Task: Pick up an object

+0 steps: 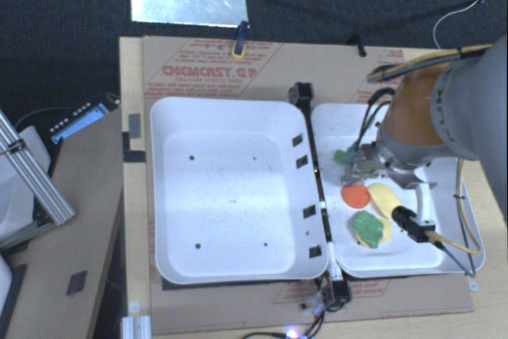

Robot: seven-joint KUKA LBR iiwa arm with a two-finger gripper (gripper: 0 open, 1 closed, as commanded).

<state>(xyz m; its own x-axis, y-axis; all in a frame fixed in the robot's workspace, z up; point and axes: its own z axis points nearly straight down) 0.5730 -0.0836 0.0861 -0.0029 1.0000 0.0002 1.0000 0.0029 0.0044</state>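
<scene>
The right bin (pixel 333 131) holds a red-orange round piece (pixel 355 195), a yellow oblong piece (pixel 384 199), a green leafy toy (pixel 367 228) and a small green item (pixel 343 156) near the bin's left side. The arm's grey body and orange band (pixel 413 115) hang over this bin. My gripper (pixel 371 167) reaches down just above the red and yellow pieces, right of the small green item. Its tips are hidden among the hardware.
The left bin (pixel 230 186) sits beside the right one, split from it by a black divider with clips (pixel 311 171). Cables (pixel 456 238) trail along the right bin's right side. A cardboard sheet (pixel 206 67) lies under both bins.
</scene>
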